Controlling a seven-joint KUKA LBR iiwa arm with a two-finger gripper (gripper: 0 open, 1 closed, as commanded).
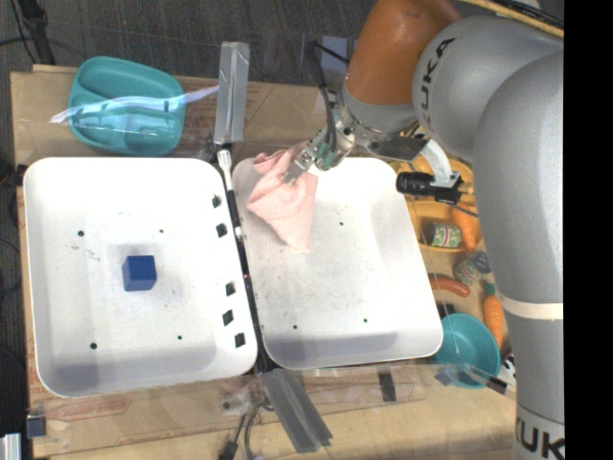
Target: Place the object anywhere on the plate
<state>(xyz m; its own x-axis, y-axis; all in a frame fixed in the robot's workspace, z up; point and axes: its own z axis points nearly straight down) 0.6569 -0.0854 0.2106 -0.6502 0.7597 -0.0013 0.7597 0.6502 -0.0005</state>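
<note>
1. Black letters "KU" are seen on the grey arm (498,123) beside the orange band, and "KU" again at the lower right edge; no further writing can be read.
2. The gripper (308,159) is seen over the far left corner of the right bin (383,286), its fingers closed on the top edge of a pink cloth (283,199).
3. The cloth is held pinched and hangs down from the fingers, its lower point draped toward the floor of the right bin, near the divider between the bins.
4. A blue cube (140,272) is seen in the left bin (57,218), well apart from the cloth and the gripper.
5. A teal bowl-like shape wrapped in clear plastic (126,103) is seen on the bench beyond the left bin.
6. A second teal dish (469,345) is seen just beside the near right corner of the right bin.
7. Small toy foods (458,233), orange and green among them, are seen to the right of the right bin, partly hidden by the arm.
8. Much of the right side of the bench is blocked by the arm.
</note>
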